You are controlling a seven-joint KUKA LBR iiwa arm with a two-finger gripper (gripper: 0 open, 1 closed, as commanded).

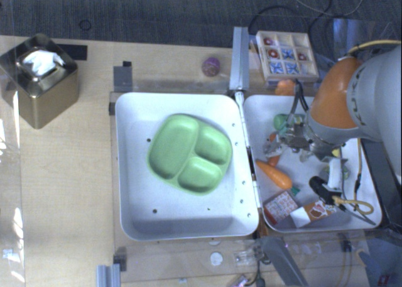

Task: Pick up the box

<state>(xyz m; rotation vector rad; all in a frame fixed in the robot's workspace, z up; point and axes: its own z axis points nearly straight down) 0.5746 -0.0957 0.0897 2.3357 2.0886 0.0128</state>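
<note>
A small box (282,205) with a red and white pattern lies at the front left of the right bin (252,111). My gripper (275,148) hangs over the middle of that bin, behind the box and apart from it, with nothing seen in it. An orange carrot (275,174) lies between the gripper and the box.
A green divided plate (190,152) sits in the left bin (135,216). In the right bin are a green item (280,120), an orange one (285,87) at the back and a small red and white packet (312,212). A tic-tac-toe board (286,56), purple ball (211,66) and tissue box (41,78) stand outside.
</note>
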